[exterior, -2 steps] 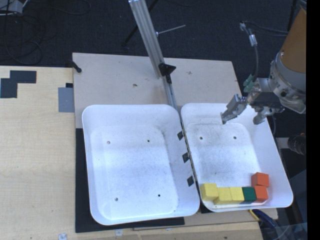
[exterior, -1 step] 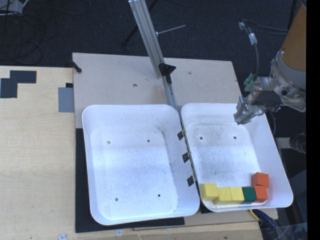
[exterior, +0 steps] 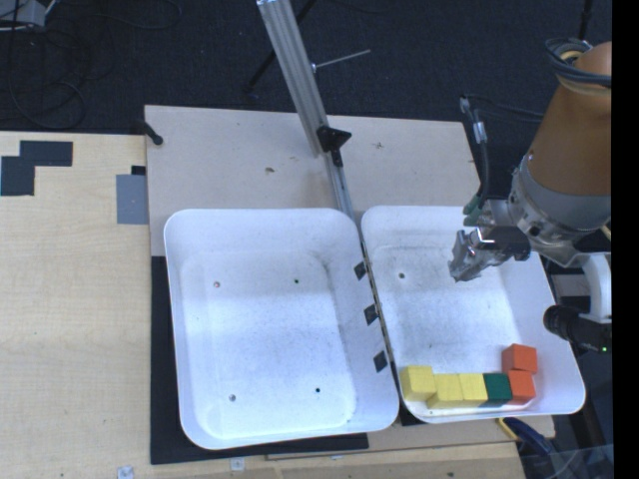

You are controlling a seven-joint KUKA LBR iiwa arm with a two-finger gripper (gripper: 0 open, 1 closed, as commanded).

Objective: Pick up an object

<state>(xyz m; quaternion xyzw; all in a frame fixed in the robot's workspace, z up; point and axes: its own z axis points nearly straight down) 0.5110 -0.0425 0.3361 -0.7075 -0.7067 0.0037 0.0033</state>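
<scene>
Pale wooden bench (exterior: 70,297), two shallow white bins side by side on it, left bin (exterior: 265,327) well left of the gripper (exterior: 467,267), right bin (exterior: 559,392) beneath the gripper, black mat (exterior: 160,407) under the bins

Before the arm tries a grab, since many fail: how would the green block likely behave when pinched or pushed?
The green block looks like a stiff, flat-faced cube, so it would probably slide, not roll. It sits wedged between a yellow block and an orange block against the right bin's rim, so pushing likely shifts its neighbours too.
</scene>
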